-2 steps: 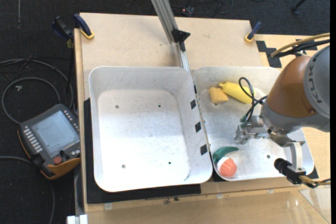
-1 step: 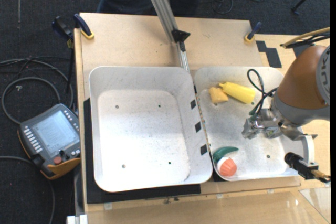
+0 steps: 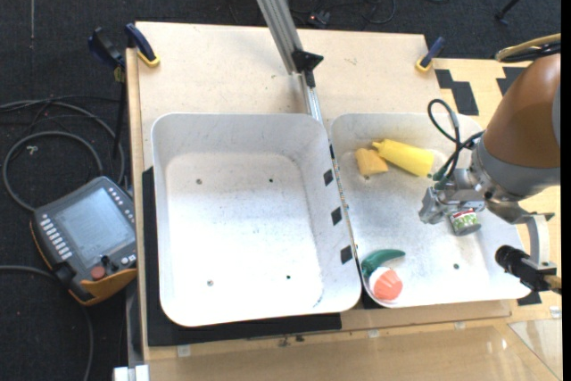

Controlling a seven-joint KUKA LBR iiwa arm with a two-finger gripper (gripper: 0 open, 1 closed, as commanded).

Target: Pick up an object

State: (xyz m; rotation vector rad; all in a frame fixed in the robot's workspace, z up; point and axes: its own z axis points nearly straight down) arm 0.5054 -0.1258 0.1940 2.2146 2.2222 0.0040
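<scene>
In the right bin (image 3: 500,281) a yellow banana-shaped toy (image 3: 406,157) lies near the far wall, with a tan chunk (image 3: 370,161) touching its left end. A round orange-red piece with a green top (image 3: 385,281) rests in the near left corner. My gripper (image 3: 443,208) is low over the bin's right half, just below the banana's right end. A small object with green, red and white markings (image 3: 465,221) sits right against the gripper's near side. Whether it is held cannot be made out.
The left bin (image 3: 178,138) lies beside the right one, sharing a middle wall. A slanted metal rail (image 3: 272,0) runs from the top down to the bins' junction. A teach pendant (image 3: 85,232) lies left of the bench. The arm's orange band (image 3: 535,116) overhangs the right bin's right edge.
</scene>
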